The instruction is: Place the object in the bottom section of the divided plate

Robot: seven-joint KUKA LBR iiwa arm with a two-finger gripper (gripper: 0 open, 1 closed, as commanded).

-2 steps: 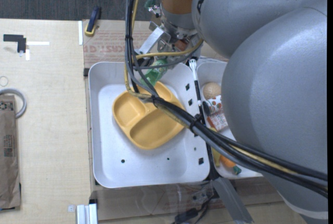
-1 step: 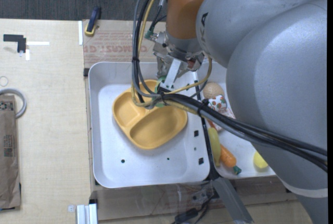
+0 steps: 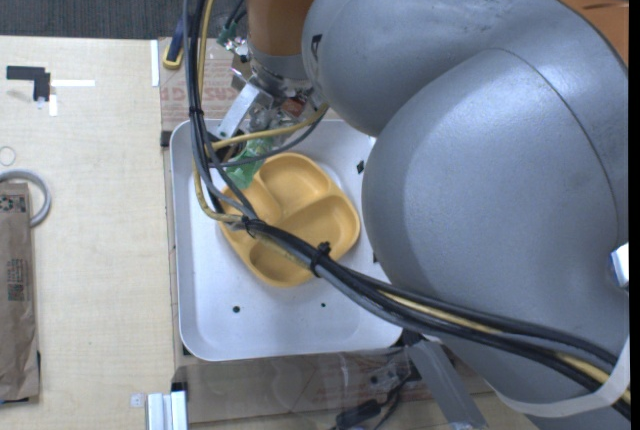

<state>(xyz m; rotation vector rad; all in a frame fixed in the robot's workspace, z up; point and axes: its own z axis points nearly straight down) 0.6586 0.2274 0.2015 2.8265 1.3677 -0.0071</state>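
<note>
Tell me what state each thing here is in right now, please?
Divided plate: yellow, upright in the white bin, partly crossed by cables; the sections that show hold nothing.
White bin: on the bench, holding the plate.
Green object: at the plate's upper-left rim, under the gripper; whether it is gripped cannot be told.
Gripper: low over the plate's upper-left edge.
Cables: draped across the plate.

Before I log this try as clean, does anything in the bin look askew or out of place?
Nothing looks spilled or broken. The yellow divided plate sits turned at an angle in the white bin, with the arm's cables draped across its near section. Something green shows at the plate's upper-left rim, too hidden to identify.
</note>
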